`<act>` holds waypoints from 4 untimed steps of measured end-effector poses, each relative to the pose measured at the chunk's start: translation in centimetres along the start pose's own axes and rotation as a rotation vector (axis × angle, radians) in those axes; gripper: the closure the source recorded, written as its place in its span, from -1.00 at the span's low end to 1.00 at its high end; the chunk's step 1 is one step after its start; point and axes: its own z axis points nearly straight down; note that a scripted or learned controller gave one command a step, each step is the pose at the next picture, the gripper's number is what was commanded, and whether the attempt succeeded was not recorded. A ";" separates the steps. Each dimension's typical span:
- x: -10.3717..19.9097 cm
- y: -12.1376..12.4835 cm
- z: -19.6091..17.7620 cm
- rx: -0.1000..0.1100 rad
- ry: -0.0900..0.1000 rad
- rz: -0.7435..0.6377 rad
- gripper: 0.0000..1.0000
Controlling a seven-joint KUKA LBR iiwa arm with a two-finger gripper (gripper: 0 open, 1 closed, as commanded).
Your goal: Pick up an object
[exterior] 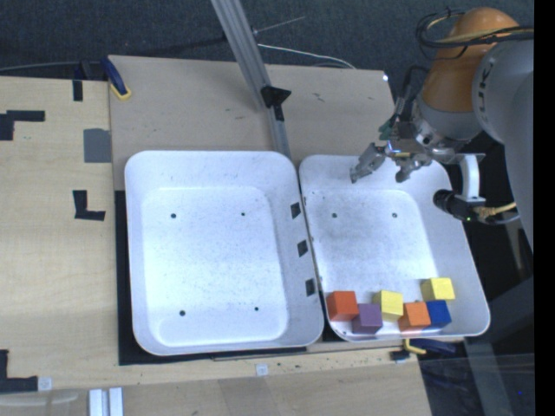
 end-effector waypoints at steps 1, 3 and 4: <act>1.4 -8.0 6.6 0.012 0.004 0.002 -1.00; 15.8 -11.0 0.3 0.000 0.004 -0.006 -1.00; 15.3 -11.0 0.3 0.001 0.002 0.000 -1.00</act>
